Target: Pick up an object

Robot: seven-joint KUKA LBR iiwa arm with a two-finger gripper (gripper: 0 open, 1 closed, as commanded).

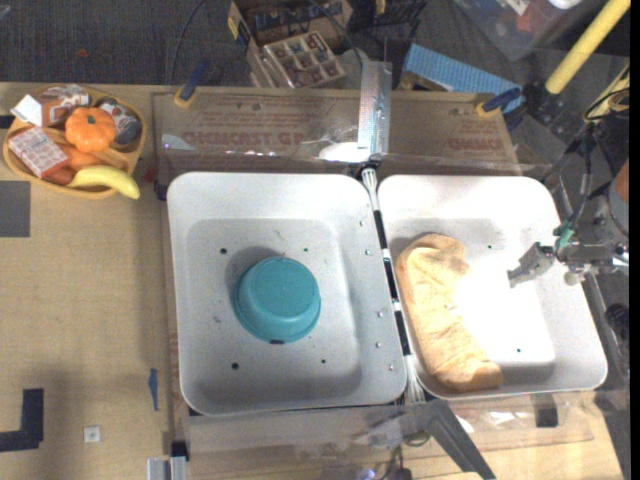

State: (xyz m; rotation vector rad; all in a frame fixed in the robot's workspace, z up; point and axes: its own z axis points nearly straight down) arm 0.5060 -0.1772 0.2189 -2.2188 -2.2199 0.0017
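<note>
The tan cloth [440, 308] looks soft, light and floppy, best pinched at a raised fold, while the gripper [545, 261] hangs beside it, spread and holding nothing.

— How's the light over my bench?

— Even and fairly bright, coming from above. The right bin [490, 193] glares hardest: its floor beside the cloth [443, 308] washes out to plain white.

— Shadows?

— Soft ones. The bowl [278, 298] in the left bin [265, 193] throws a thin dark rim on its near side. Behind the bins the floor goes dim and murky.

— Sharpness?

— Middling and grainy. My claw [540, 263], right of the cloth, looks smeared, and the clutter behind the bins is muddy.
</note>
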